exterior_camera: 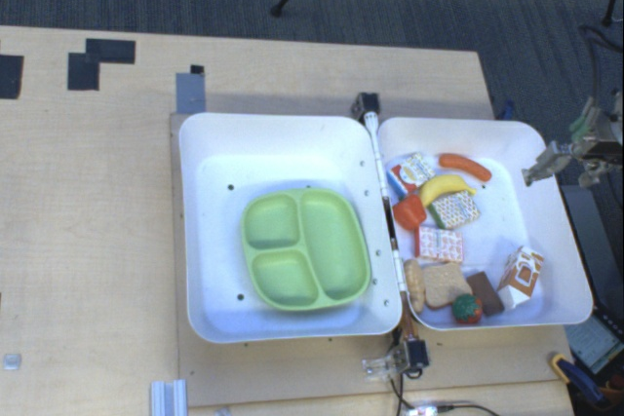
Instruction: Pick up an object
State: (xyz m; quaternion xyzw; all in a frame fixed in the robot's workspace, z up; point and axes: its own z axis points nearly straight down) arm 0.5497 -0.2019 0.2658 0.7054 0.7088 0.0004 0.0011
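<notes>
The right bin (546,209) holds several toy food pieces: an orange-red sausage (464,167), a yellow banana (446,187), a red pepper (409,211), a patterned packet (454,208), a bread slice (444,283), a brown chocolate block (483,292), a red-and-green berry (467,309) and a white-and-orange carton (524,274). My gripper (554,165) hangs at the far right, over the bin's right rim and apart from all the pieces. It is small and partly cut off in this view.
The left bin (210,209) holds a green divided plate (305,249). A black clamp (367,103) sits at the top of the seam between the bins, and cables (405,360) sit below it. The wooden bench (88,239) stretches left.
</notes>
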